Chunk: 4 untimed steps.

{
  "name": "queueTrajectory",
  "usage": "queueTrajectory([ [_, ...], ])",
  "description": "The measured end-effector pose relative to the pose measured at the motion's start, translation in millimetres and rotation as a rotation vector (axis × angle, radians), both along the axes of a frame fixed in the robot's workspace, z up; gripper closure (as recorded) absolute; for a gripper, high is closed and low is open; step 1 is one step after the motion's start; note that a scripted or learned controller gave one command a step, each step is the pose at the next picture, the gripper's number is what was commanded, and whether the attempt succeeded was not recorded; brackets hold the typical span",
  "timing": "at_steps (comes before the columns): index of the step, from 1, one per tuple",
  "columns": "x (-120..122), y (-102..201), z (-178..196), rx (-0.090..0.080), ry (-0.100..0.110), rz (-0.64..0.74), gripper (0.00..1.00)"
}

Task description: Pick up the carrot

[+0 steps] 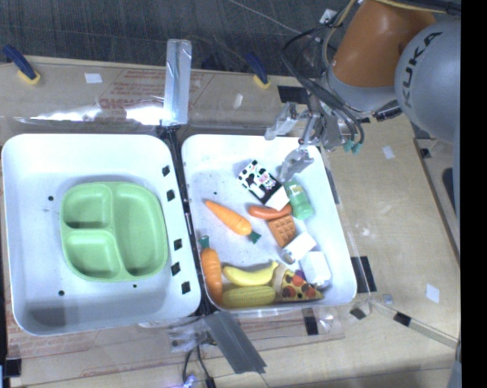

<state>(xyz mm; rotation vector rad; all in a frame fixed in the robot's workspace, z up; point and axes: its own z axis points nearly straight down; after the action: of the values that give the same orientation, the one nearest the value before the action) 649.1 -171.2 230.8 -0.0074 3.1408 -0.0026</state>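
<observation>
A carrot (227, 217), orange with a small green stub at its lower right end, lies slanted in the middle of the right bin (340, 241). A second orange carrot-like piece (211, 270) rests against that bin's left wall. My gripper (289, 144) hangs over the bin's far right corner, up and to the right of the carrot and well apart from it. Its two fingers stand spread, open, with nothing between them. The lower fingertip (295, 163) is just above a green bottle (300, 201).
Around the carrot lie a black-and-white patterned block (258, 180), a red sausage (268, 212), a waffle (281, 229), white blocks (313, 265), a banana (251, 275), corn (247, 296) and a pizza slice (300, 286). The left bin (17, 217) holds a green divided plate (114, 229).
</observation>
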Motion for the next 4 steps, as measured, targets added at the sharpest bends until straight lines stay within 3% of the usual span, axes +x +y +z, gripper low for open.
queueTrajectory([
  [1,-30.8,28.6,-139.6,0.002,0.001,0.093,0.00],
  [2,-92.9,68.3,-139.1,0.002,0.001,-0.085,0.00],
  [3,-48.8,77.3,-128.7,0.000,-0.004,-0.316,0.00],
  [4,-52.2,72.9,-136.3,-0.005,-0.001,-0.470,0.00],
])
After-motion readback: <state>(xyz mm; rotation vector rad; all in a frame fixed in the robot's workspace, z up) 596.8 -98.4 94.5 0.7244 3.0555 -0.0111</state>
